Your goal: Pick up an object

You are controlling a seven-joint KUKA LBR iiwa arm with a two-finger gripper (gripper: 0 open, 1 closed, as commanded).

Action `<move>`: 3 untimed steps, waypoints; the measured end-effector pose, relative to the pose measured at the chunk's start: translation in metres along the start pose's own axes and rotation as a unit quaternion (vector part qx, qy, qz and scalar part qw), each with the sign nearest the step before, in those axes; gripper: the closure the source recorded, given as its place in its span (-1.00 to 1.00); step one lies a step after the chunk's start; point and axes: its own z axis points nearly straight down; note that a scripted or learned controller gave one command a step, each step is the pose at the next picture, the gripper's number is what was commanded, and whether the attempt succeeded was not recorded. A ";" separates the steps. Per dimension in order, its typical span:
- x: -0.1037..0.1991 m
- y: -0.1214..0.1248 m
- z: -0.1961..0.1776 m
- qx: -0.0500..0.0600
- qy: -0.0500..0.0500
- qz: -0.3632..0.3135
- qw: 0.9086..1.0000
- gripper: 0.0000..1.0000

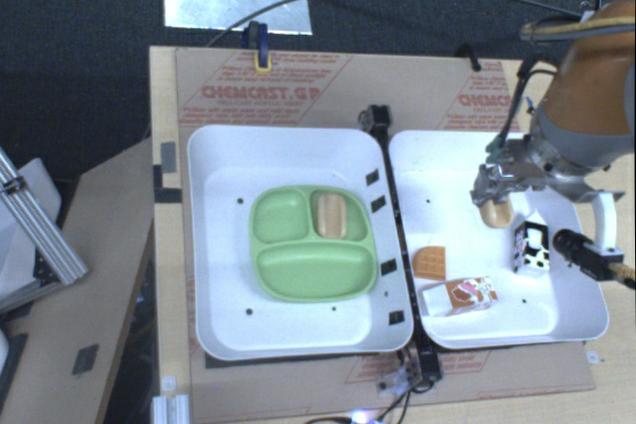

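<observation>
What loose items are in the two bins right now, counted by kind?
Green divided plate: 1
Bread roll on the plate: 1
Tan rounded item under the gripper: 1
Orange cracker-like piece: 1
Red-and-white packet: 1
Black-and-white carton: 1
Total: 6

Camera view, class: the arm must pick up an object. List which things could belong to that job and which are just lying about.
Belonging to the job:
claw, above the right bin
tan round item under the claw
cow-patterned carton
orange cracker
snack packet

Just lying about:
green divided plate in the left bin
bread roll in its upper right compartment
blue clamp
</observation>
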 end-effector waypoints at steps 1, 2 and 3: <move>0.056 0.001 0.014 0.001 0.001 -0.001 1.000 1.00; 0.112 0.006 0.020 0.001 0.000 -0.001 1.000 1.00; 0.167 -0.001 0.033 0.002 0.000 -0.001 1.000 1.00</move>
